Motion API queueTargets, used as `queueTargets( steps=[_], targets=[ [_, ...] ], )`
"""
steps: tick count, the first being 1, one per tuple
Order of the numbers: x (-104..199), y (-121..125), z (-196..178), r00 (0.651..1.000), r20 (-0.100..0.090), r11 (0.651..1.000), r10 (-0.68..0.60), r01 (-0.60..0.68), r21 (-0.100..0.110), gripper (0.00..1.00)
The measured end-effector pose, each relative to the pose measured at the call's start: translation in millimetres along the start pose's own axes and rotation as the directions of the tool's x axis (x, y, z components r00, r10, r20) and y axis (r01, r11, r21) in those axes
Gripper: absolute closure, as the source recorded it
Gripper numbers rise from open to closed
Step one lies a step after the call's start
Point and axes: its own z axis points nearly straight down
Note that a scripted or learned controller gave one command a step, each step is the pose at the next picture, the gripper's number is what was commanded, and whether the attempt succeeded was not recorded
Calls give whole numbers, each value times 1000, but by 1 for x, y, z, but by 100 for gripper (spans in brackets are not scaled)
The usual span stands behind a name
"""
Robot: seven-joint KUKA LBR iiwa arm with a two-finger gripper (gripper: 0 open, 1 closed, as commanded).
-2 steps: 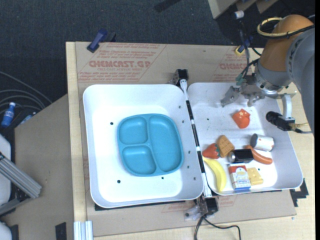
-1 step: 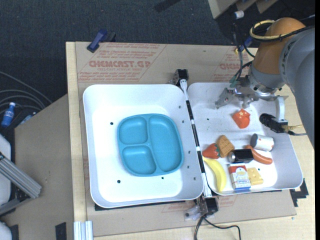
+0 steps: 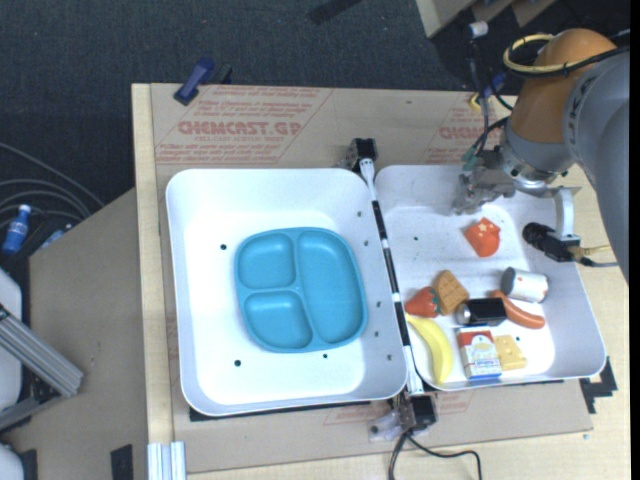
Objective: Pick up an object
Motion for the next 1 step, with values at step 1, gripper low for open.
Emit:
queueTargets(
  steps=[1],
  targets=[
    [0,0,0,1000,0,1000,0,0,0,0]
  ],
)
